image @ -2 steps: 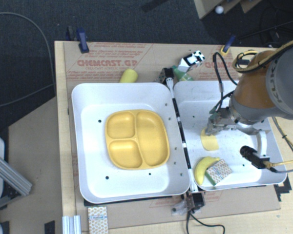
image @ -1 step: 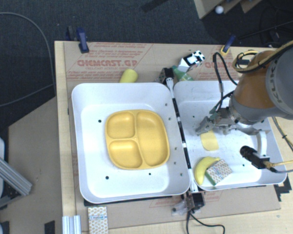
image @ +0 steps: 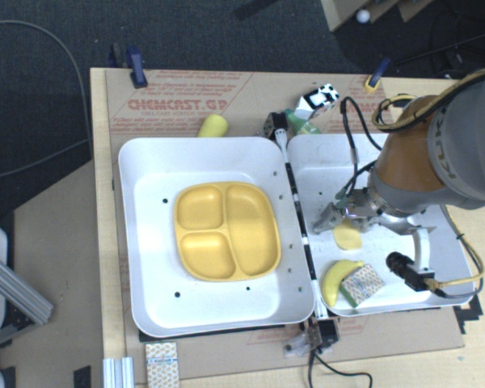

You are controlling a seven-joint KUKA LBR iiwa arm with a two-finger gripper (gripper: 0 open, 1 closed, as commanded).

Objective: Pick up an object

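1. Grey metal arm with an orange band above its wrist reaches in from the viewer's right and hangs over the right bin point(image: 323, 156). Its claw point(image: 345, 214) sits low near the bin floor; how far it is open, and whether it has hold of anything, cannot be told from this view.

2. White bins, two in count, lie side by side. One holds the claw; the left bin point(image: 141, 217) lies well off to the claw's left.

3. One yellow divided plate point(image: 226, 230), with three compartments, rests in the left bin, well apart from the claw.

4. One banana point(image: 334, 280) lies in the right bin, below the claw toward the viewer. Its long axis runs roughly from near edge to far edge of the bin, gently curved.

5. One small checked packet point(image: 362, 284) lies touching the banana's right side, also below the claw.

6. One small yellow piece point(image: 348, 237) is the nearest candidate: it lies just beside the claw, immediately on its near side, seemingly apart from it. A grasp would likely call for only a short shift toward the viewer and down.

7. One yellow object point(image: 213, 125) lies outside the bins on the bench, far up and left of the claw.
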